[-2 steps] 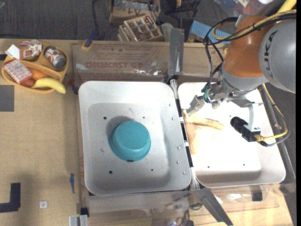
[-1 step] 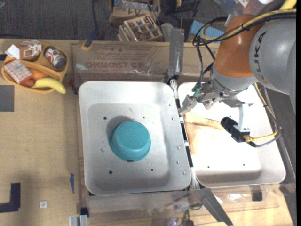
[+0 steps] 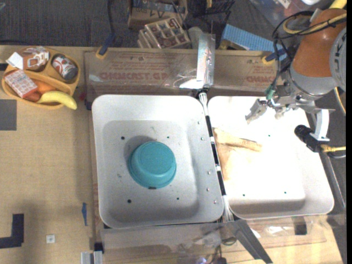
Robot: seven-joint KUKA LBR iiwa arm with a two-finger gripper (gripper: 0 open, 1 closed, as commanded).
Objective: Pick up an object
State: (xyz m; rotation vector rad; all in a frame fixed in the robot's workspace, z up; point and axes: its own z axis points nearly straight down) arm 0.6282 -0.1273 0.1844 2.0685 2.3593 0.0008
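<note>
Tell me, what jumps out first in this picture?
A teal bowl sits upside down in the middle of the left white bin. At the upper right, the grey arm with its orange band hangs over the right bin. A yellow dish of toy food sits at the far left.

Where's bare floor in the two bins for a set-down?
Left bin: the teal bowl sits mid-floor; bare floor rings it, widest along the far wall. Right bin: near half is bare; a tan flat piece lies against the divider side. The gripper hangs over the far edge, so it's crowded there.
</note>
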